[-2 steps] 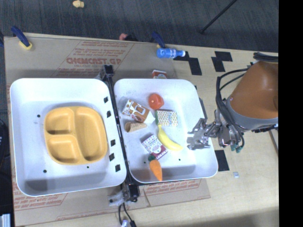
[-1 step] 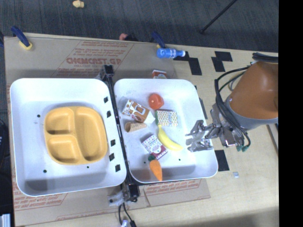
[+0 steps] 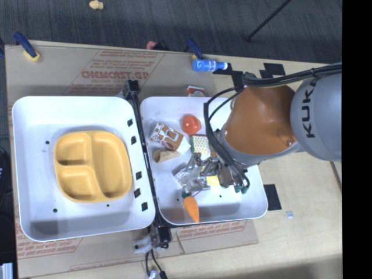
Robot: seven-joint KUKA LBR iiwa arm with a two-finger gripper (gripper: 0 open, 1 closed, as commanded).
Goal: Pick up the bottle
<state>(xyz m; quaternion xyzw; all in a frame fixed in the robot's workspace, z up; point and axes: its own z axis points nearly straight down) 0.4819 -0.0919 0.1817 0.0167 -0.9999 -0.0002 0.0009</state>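
Single fixed camera, mounted above the pale wooden bench (image 3: pixel 302 237), looking down at a slant. Far enough to take in both shallow white plastic bins (image 3: pixel 23 156) side by side, plus dark carpeted floor (image 3: pixel 174 10) beyond the bench's far edge.

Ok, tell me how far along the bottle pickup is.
Done: nothing yet. In hand: the gripper is low in the right bin, close beside the carrot, with the tomato further off. What it has there is unclear. Left: the grasp and the lift. A small blue thing that may be the bottle lies on the bench outside both bins.
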